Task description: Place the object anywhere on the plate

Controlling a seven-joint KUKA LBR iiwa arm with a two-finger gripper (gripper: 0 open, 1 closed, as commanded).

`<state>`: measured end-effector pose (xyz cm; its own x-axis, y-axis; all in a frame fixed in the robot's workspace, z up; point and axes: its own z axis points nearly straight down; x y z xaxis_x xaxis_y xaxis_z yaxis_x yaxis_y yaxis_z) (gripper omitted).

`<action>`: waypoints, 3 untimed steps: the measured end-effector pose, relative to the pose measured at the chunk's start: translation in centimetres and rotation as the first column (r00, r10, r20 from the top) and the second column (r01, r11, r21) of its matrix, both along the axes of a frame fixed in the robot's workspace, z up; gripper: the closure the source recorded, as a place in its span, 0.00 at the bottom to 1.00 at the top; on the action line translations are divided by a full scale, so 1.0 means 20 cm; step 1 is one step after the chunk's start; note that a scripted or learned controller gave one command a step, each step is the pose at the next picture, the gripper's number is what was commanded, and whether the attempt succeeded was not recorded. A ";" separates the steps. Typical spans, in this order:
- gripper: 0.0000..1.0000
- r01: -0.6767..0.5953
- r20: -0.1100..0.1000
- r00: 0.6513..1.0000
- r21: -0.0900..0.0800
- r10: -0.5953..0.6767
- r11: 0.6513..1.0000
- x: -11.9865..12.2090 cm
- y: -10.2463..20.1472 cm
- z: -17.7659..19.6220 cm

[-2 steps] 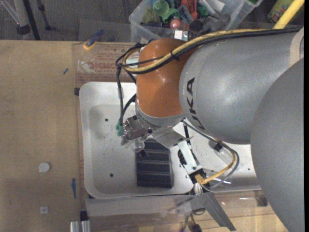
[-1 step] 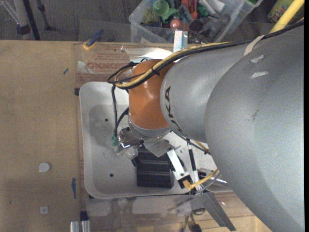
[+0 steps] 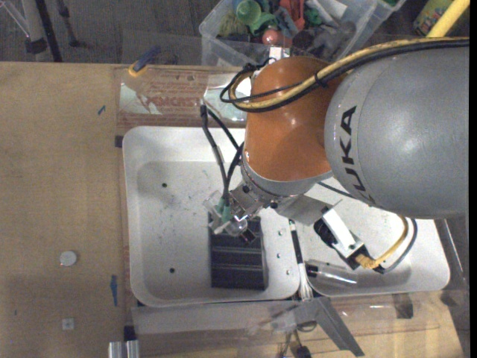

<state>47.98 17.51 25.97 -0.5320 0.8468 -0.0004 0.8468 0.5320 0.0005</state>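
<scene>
Black gripper body [image 3: 237, 263] low in the left bin [image 3: 149, 200]; jaws' state and object impossible to tell.

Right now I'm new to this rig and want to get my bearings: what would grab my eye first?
The grey and orange arm dominates, reaching in from the right over the left white bin. Below its wrist a black ribbed block sits near that bin's near edge. A clear tub of colourful toys stands beyond the bench.
</scene>
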 end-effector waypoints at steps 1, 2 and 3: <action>1.00 -0.171 -0.003 0.985 0.001 0.171 0.985 0.00 0.19 -0.32; 1.00 0.083 0.001 0.997 0.000 -0.083 0.997 0.00 0.13 0.53; 1.00 0.093 -0.001 0.996 0.000 -0.093 0.996 0.14 0.17 -0.16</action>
<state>50.78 20.85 22.86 -0.4512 0.8924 0.0001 0.8924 0.4512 -0.0003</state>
